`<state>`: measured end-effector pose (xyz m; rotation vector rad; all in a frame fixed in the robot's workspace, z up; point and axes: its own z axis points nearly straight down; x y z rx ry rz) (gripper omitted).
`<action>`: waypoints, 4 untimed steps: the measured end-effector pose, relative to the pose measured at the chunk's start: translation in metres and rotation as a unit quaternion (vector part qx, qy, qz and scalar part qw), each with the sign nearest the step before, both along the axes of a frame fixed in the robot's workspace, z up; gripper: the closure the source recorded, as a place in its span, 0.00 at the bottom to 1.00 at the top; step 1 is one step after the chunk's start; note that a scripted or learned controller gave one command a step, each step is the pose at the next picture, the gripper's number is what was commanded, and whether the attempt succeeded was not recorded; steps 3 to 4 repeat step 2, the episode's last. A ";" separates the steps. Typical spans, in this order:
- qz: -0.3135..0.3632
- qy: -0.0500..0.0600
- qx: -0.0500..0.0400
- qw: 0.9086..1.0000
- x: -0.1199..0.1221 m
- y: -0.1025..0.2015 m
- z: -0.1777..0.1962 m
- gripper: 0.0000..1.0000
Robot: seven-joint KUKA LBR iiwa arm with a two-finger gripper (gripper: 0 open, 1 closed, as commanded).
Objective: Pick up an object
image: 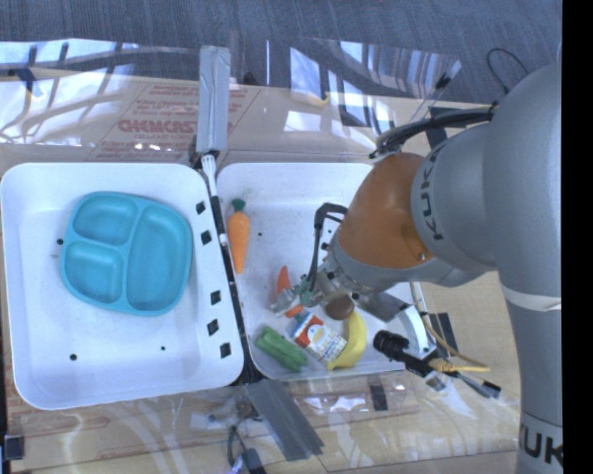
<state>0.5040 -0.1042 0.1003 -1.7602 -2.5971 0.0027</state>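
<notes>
Two shallow white bins sit side by side on the table, and the right bin serves as the landmark for everything else. Just beside it, touching along the shared edge, the left bin holds a blue divided plate lying flat near its middle.

Inside the right bin, an orange toy carrot with a green top lies close to the wall that meets the left bin, pointing toward the bin's near side. Toward the near corner of the right bin a small cluster of things is gathered: a green cylinder-like piece lies closest to the near rim, a small white and orange packet lies just beside it, and a yellow banana curves along the packet's other side. A small orange-red piece sits just above that cluster, between it and the carrot.

The grey arm with its orange band reaches over the right bin's far-right part and covers much of it. Its hand hangs low over the cluster, right by the orange-red piece and the packet. Whether it is apart or together cannot be told, since the wrist hides most of it, and no object is seen clamped in it.
</notes>
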 end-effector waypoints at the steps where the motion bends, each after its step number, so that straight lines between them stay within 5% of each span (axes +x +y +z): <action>1: -0.014 -0.002 -0.001 1.000 0.022 -0.023 0.084 1.00; 2: -0.012 -0.002 0.000 1.000 0.053 0.014 0.117 1.00; 4: -0.012 -0.002 0.000 1.000 0.053 0.014 0.117 1.00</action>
